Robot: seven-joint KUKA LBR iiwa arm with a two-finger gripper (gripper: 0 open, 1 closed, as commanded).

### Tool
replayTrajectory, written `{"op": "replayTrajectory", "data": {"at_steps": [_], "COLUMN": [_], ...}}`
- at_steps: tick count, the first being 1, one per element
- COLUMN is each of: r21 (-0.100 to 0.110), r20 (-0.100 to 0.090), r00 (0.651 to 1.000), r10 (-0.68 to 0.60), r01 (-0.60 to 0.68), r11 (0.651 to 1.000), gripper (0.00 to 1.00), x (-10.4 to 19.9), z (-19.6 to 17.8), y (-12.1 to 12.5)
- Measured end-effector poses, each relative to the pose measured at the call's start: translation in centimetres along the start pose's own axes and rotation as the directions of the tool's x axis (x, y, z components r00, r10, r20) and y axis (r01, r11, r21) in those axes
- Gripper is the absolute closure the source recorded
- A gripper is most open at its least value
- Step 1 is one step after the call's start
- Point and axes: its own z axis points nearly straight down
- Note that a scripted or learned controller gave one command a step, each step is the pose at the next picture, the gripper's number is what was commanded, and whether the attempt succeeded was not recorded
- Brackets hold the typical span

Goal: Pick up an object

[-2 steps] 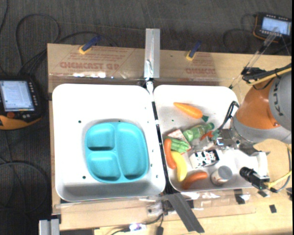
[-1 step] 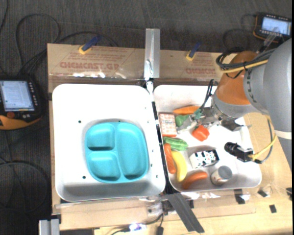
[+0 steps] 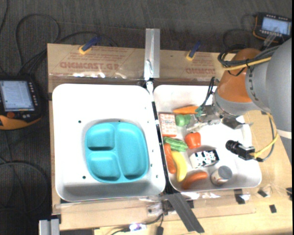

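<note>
Reaching from the right, grey arm's gripper [image 3: 202, 117] low over glossy plastic toy vegetables [image 3: 179, 143] in right bin [image 3: 245, 175] | grip state unclear | teal divided tray [image 3: 116, 151] in left bin [image 3: 68, 111]

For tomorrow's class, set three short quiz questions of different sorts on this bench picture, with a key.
1. True or false: the blue tray lies in the right bin.
2. Which lies nearest the hand?
A. the carrot
B. the banana
C. the can
3. Fill in: the tray has ___ compartments.

Key
1. False: it lies in the left bin.
2. A
3. three
</note>
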Motion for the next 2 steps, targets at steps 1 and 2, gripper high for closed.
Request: {"op": "replayTrajectory", "data": {"at_steps": [1, 2], "r21": [0.017, 0.018], "r20": [-0.002, -0.004], "r00": [0.994, 1.000], "r10": [0.105, -0.007], "r01": [-0.105, 0.007], "r11": [0.994, 1.000], "gripper": [1.00, 1.00], "x": [5.1, 8.9], "z": [-8.5, -8.4], "y": [-2.3, -4.5]}}
